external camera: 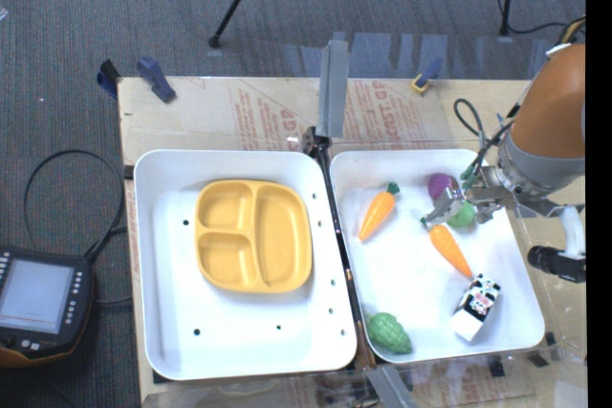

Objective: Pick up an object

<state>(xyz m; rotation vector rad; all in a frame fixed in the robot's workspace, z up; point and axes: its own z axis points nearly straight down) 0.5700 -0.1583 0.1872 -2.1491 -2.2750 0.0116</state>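
On grey carpet: bench (239,115) | 2 white bins (158,205) | hand (459,208) grip state unclear

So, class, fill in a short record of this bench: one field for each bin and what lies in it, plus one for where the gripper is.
left bin: yellow divided plate
right bin: two carrots, one at the upper left, one mid-right; purple item; green leafy vegetable; small milk carton
gripper: over the right bin's upper right, beside the purple item
bench: bears both bins
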